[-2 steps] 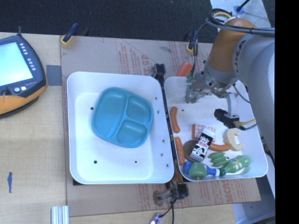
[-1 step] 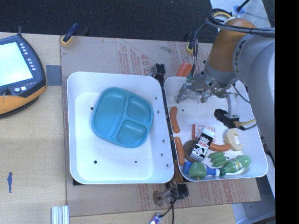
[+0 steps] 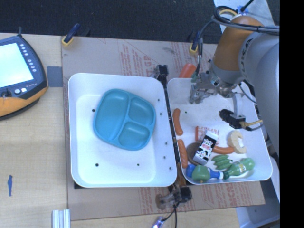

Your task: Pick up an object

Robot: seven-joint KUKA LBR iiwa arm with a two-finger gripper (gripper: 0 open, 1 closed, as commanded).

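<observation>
From my seat, the grey arm [image 3: 237, 42] with its orange band reaches in from the right and points its jaws down over the far end of the right bin [image 3: 263, 177], above bare white floor. At this angle I cannot tell whether the jaws are spread or pressed together. The things I could pick all lie nearer the camera in that same bin. A reddish sausage [image 3: 177, 121] lies lengthwise close to the bin's left wall, the nearest item to the jaws but apart from them. A second sausage [image 3: 182, 153] lies further down the same wall. Near the middle a small cow-patterned carton [image 3: 205, 148] stands tilted, with a third sausage [image 3: 223, 150] just beside it on the right and a pale bagel [image 3: 236, 141] touching that sausage's far end. Along the near rim I see a green pepper [image 3: 200, 173], a green pod [image 3: 221, 160] and a green bottle [image 3: 240, 167] crowded together. The left bin [image 3: 76, 127] holds a blue divided plate [image 3: 125, 119] lying flat. On the surface at far left rests an orange-edged tablet [image 3: 16, 75], well apart from both bins.
</observation>
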